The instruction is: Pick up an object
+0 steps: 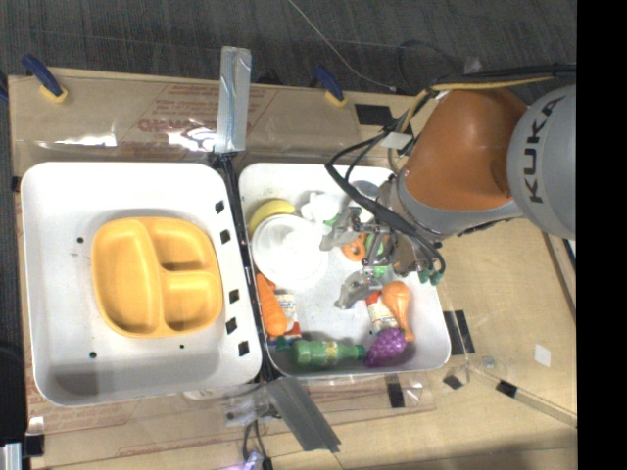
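Observation:
My gripper (346, 260) hangs low over the middle of the right bin (431, 355), its two metal fingers (338, 228) spread apart with nothing between them. Just right of the fingers lies an orange drumstick-like toy (394, 304). A purple grape bunch (387, 345) sits below that toy. A green bottle (318, 352) lies along the bin's near wall. An orange carrot-like piece (267, 302) lies by the left wall. A white bowl (284, 246) with a yellow item (269, 210) behind it sits at the bin's upper left.
The left bin (49, 213) holds a yellow divided tray (157, 272). The arm's orange band (460, 150) and cables (367, 155) cover the right bin's upper right corner. Grey tape (233, 96) runs along the seam between the bins.

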